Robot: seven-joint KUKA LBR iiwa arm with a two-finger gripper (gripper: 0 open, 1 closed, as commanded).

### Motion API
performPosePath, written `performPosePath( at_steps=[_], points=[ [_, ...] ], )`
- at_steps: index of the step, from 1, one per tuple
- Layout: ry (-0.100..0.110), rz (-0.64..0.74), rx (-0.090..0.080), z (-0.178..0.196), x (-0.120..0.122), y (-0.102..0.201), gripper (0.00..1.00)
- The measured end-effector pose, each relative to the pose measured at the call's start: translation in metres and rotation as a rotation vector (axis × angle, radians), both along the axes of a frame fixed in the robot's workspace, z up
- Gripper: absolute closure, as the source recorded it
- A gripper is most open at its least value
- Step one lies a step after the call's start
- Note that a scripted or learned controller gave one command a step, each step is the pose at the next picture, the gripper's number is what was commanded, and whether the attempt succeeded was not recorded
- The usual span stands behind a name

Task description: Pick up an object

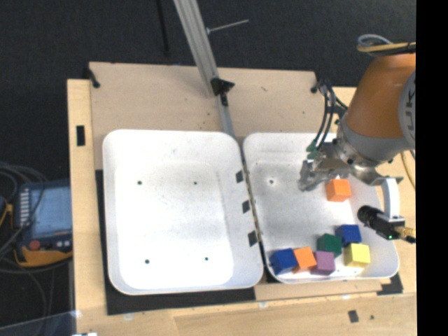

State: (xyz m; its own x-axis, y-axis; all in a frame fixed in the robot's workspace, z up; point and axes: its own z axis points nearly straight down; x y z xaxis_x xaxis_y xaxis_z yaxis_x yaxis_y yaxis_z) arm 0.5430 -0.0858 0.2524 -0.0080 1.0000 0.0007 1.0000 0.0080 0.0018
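Blue cube (283, 260) sits at 6, gripper (313, 174) state I can't tell, might nudge orange cube (339, 190) at its 3 away.

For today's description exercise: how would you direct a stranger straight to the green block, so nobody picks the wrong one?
Look in the right-hand bin, at the cluster of blocks along its near edge. The green block sits in the back row of that cluster, left of a blue block and above the purple block. It is the only green one.

Robotics lab: plywood tabletop (175, 96) with two white bins (175, 208), aluminium camera mast (199, 37), cabled handheld controller (42, 219) on dark carpet (42, 40), industrial arm (381, 103).
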Motion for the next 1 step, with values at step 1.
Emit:
performPosePath(
  at_steps=[1],
  points=[
    [0.0,0.0,0.001,0.0076,0.0164,0.0514,1.0]
  ],
)
